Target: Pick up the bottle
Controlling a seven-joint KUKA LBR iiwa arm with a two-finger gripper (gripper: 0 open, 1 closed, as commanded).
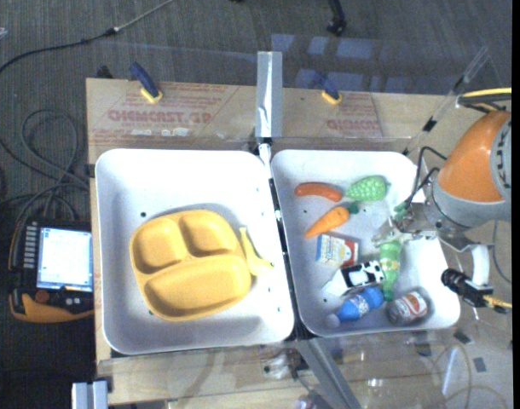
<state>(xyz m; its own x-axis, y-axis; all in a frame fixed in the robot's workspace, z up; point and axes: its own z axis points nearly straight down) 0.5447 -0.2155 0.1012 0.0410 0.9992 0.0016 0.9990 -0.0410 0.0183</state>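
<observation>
Now the gripper [400, 221] hangs low at the right bin's [287, 228] far edge, but I cannot tell how its jaws stand; the bottle [359, 303] lies on its side below them, nearer the front wall, well apart, beside a can [408, 307].

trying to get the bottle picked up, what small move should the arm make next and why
Probably slide the end effector down and left in the view, toward the bottle. The bottle, with its blue label, lies on its side near the front of the right bin, between the cow-patterned toy and the can. The end effector sits beside the green bottle-shaped item, short of it.
</observation>
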